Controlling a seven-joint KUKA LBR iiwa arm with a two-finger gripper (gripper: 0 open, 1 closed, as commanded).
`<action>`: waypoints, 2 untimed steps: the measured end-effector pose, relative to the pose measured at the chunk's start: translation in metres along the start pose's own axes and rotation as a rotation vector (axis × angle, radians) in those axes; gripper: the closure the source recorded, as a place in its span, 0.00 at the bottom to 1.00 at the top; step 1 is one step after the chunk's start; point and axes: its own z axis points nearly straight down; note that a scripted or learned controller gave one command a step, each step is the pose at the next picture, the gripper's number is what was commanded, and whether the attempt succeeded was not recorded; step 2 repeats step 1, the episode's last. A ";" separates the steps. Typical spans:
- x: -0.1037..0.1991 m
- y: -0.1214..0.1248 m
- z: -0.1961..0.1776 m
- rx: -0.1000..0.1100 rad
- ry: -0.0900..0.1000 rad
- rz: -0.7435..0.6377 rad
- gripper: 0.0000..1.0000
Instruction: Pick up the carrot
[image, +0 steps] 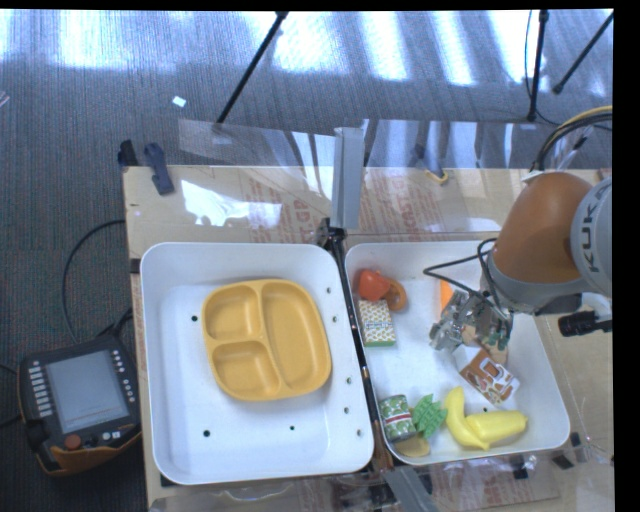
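Over the right bin (556, 400), the gripper (468, 326) hangs low beside the carrot (445, 294) — an orange sliver just past the wrist, near the bin's far wall. Finger spread cannot be read from this angle; nothing shows between them. For a sound pick, centre the fingers across the carrot's narrow width, align them with its long axis, and descend straight. Avoid the brown-and-white packet (487, 378) just below the gripper and the cable looping close by. The tomato (373, 284) and green-patterned box (376, 323) lie well apart — no obstruction is likely from them.
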 end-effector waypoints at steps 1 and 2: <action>0.011 0.034 -0.044 0.001 0.000 0.196 1.00; 0.011 0.034 -0.044 0.001 0.000 0.196 1.00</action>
